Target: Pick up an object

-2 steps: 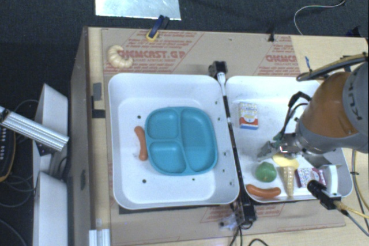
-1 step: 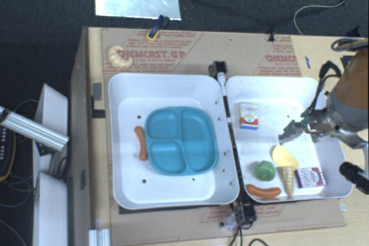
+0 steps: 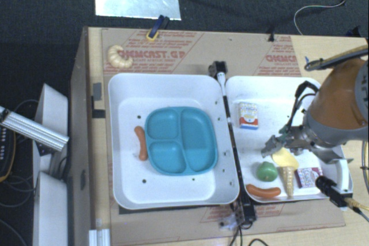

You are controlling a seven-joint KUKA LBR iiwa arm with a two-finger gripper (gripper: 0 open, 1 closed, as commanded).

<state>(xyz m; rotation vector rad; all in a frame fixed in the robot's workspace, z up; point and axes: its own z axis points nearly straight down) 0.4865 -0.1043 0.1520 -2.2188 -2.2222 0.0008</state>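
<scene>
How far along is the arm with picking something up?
Nothing looks picked up yet. The gripper is low in the right bin, just above the yellow piece and near the green ball. I can't tell whether its jaws are closed on anything. The hot dog, cone and small carton lie in that bin. Gripping and lifting remain.

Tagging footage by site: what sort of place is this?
Probably a robotics lab pick-and-place cell, not a kitchen: two shallow white plastic bins on a cardboard-topped bench, toy food such as an orange plastic sausage, a grey-and-orange robot arm, loose cables.
</scene>
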